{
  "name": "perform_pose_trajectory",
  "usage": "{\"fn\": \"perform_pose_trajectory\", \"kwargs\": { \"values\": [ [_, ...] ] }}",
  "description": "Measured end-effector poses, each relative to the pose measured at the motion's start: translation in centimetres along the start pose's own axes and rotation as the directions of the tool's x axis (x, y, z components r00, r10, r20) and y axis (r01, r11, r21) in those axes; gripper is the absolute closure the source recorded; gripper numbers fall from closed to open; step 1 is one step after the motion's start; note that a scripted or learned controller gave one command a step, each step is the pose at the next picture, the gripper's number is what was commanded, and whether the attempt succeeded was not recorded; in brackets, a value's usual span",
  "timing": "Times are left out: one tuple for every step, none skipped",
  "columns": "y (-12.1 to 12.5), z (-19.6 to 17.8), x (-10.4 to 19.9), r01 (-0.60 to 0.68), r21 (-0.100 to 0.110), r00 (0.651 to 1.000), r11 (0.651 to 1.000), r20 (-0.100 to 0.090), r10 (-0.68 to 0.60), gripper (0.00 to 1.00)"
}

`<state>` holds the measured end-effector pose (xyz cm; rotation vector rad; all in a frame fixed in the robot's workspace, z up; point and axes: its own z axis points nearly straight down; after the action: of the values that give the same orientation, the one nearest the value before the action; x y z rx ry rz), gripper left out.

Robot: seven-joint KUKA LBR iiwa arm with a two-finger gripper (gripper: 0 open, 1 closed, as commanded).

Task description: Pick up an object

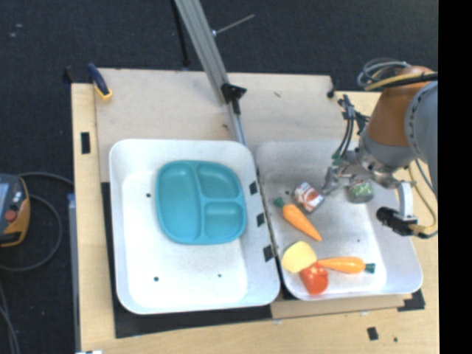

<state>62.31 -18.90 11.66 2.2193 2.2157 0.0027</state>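
Gripper (338,177) low inside the right bin (402,271), in that bin's far half, hanging from the grey arm (398,127) with its orange band, which comes in over the table's right edge. Fingers too small and dark against the bin floor; cannot tell whether they are spread or closed, and nothing can be seen held between them.

Just beside the gripper, toward the bins' shared wall: a small can (308,196) lying on its side, white body with red marking, silvery end. It looks close to touching the fingertips; contact not certain. On the gripper's other side, under the wrist, a small greenish round item (361,191), blurred.

Nearer the table's front edge from the can: a carrot (302,221), orange, green stub at its far end, lying at a slant, apart from the can. Further front, a cluster: a pale yellow rounded piece (298,256), a red piece (315,279) touching it at the front, and a second carrot (344,265) lying across, green tip pointing toward the table's right edge.

Left bin (133,286) holds a teal divided plate (200,201), three compartments, set in its far half.

Grey metal strut (203,39) slants across the table's far edge. Blue-and-yellow clamp (99,81) at the far left corner.
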Motion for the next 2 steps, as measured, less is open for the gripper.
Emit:
{"fn": "perform_pose_trajectory", "kwargs": {
  "values": [
    [0.6, -6.4, -0.1, 0.004, -0.002, 1.000, 1.000, -0.001, -0.004, 1.00],
    [0.7, -11.8, -0.3, 0.005, -0.001, 1.000, 1.000, -0.001, -0.005, 1.00]
  ]
}}
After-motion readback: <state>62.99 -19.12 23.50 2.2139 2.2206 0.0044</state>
